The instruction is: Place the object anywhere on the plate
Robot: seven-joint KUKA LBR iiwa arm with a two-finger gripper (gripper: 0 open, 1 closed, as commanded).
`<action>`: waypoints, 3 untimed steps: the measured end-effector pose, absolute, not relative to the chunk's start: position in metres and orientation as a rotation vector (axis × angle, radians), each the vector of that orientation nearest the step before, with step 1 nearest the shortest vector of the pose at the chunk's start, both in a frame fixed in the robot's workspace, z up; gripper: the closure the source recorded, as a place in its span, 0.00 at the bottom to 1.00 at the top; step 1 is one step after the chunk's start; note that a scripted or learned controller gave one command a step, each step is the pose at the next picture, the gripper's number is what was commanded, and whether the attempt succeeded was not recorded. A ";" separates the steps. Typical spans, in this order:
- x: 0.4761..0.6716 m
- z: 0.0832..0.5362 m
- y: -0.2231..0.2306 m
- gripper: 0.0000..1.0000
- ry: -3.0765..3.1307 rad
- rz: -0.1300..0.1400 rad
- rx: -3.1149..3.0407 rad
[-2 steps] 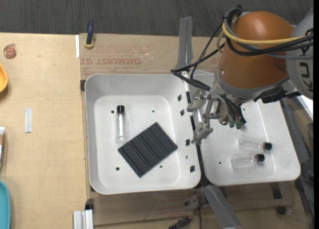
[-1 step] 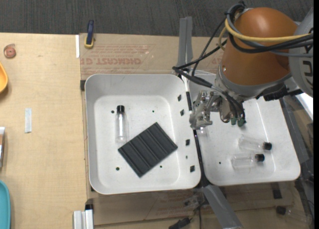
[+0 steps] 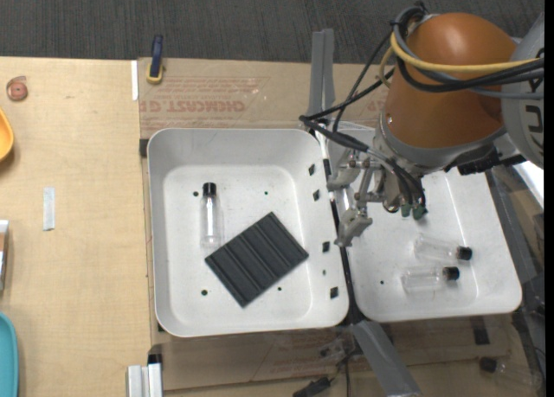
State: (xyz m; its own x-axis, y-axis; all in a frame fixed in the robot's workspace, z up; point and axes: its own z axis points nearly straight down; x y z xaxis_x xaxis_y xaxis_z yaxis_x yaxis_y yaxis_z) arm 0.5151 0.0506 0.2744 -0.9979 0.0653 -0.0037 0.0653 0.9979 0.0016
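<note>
Nearest you, the orange band [image 3: 450, 75] of the arm bulks over the right bin [image 3: 485, 300], with the claw [image 3: 381, 201] hanging beneath it close to the divide between the two bins. You cannot tell from this angle whether the claw is released or clenched, and nothing is visibly held in it.

Look to the left bin [image 3: 173, 300]: the dark ribbed plate [image 3: 257, 259] lies tilted on its floor, and one clear vial [image 3: 209, 212] with a black cap lies just beside the plate's upper left corner, not on it. Two more capped vials [image 3: 431, 267] lie in the right bin, well apart from the plate.

Your risks, as I judge them: clear round vials can roll or slip out of a pinch, and the bin walls near the claw could catch it on a crossing.
</note>
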 end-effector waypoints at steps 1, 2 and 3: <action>0.516 0.283 0.050 1.00 3.134 0.004 0.109; 0.525 0.251 0.091 1.00 3.108 0.002 -0.452; 0.525 0.251 0.091 0.00 3.108 0.002 -0.452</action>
State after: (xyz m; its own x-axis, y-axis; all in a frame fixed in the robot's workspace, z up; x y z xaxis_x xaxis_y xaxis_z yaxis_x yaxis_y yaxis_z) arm 0.5250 0.0912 0.2512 -0.9586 -0.2849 -0.0007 -0.2849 0.9586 0.0011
